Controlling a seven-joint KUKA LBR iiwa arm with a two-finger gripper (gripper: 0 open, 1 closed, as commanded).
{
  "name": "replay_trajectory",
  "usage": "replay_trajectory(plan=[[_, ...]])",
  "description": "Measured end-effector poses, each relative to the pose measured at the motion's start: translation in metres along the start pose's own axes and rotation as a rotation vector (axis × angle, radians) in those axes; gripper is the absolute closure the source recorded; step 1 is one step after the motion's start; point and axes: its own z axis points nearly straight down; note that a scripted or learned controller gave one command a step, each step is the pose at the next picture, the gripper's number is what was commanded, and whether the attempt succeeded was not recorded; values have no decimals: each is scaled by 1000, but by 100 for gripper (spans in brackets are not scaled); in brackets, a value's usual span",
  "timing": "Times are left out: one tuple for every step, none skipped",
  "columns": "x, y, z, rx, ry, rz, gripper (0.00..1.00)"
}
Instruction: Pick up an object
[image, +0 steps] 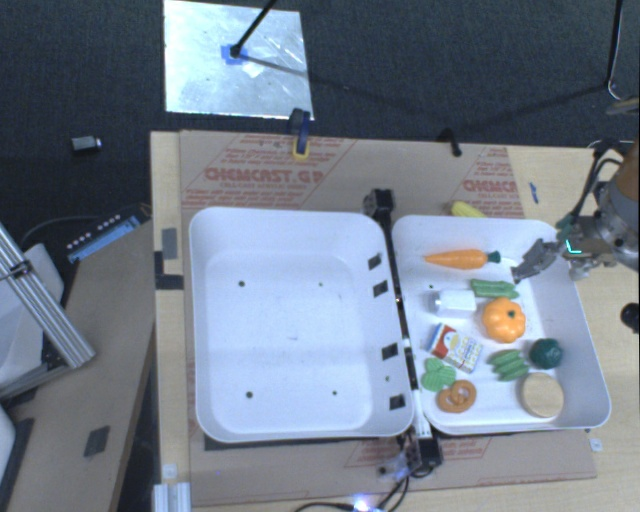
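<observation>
A: White left bin (290, 320) sits bare; the toys crowd the right bin (580, 330) — carrot (458, 259) at twelve o'clock, pumpkin (504, 320) mid-bin.

B: Gripper (530, 262) hovers at one o'clock, whether spread or closed I can't tell. Best descend squarely over the carrot, clear of neighbours.

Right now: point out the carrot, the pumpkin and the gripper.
carrot (456, 259), camera view, middle of its orange body.
pumpkin (504, 320), camera view, centre of its top.
gripper (530, 262), camera view, between its fingertips.
</observation>
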Motion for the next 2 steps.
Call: replay_trajectory(plan=[[0,1,-11,-4,-1,-4,100],[35,105,-32,-10,-1,-8,100]])
